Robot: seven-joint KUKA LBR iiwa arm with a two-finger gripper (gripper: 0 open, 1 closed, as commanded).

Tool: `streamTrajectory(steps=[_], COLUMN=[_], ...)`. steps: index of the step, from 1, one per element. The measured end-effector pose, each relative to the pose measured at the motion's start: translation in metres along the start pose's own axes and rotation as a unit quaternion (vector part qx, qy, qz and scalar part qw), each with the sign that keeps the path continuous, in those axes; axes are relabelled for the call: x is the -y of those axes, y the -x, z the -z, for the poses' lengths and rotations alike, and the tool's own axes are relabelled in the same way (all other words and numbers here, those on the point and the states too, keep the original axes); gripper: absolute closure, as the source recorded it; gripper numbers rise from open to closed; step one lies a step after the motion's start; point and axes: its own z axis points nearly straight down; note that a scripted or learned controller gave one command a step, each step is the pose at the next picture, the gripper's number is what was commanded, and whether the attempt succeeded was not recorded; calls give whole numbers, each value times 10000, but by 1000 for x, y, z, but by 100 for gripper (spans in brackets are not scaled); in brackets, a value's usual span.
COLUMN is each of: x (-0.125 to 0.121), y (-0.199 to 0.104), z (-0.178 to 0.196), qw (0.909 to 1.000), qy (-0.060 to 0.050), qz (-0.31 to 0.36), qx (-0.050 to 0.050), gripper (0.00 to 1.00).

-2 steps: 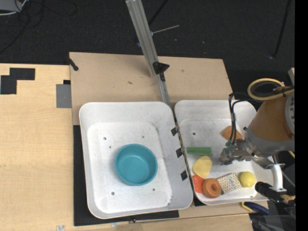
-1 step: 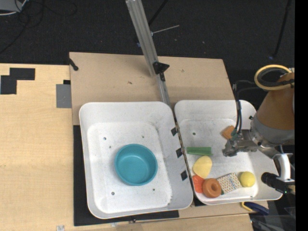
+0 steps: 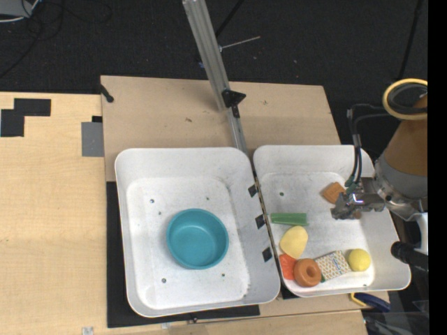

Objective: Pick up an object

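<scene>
The arm's gripper [image 3: 347, 208] is low in the right bin [image 3: 307, 162], at 3 o'clock of it, just beside a small orange-brown block [image 3: 333, 192]; whether the fingers are spread or pinching it I cannot tell. This looks like the grasp step: next, close on the block and lift straight. Toward 6 o'clock lie a green stick [image 3: 289, 219], yellow lemon-like piece [image 3: 294, 241], orange ring [image 3: 306, 272], patterned block [image 3: 333, 264] and yellow ball [image 3: 359, 259]. The left bin [image 3: 140, 169] holds a teal bowl [image 3: 198, 238]

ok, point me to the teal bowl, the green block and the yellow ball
teal bowl [image 3: 198, 239]: camera view, inside bottom of bowl.
green block [image 3: 289, 219]: camera view, middle of its top face.
yellow ball [image 3: 359, 259]: camera view, centre of ball.
</scene>
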Motion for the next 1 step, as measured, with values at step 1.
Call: streamTrajectory(steps=[1], x=[-1], y=[0], z=[52], qw=[10000], qy=[5], qz=[-1], qx=[1], gripper=[100])
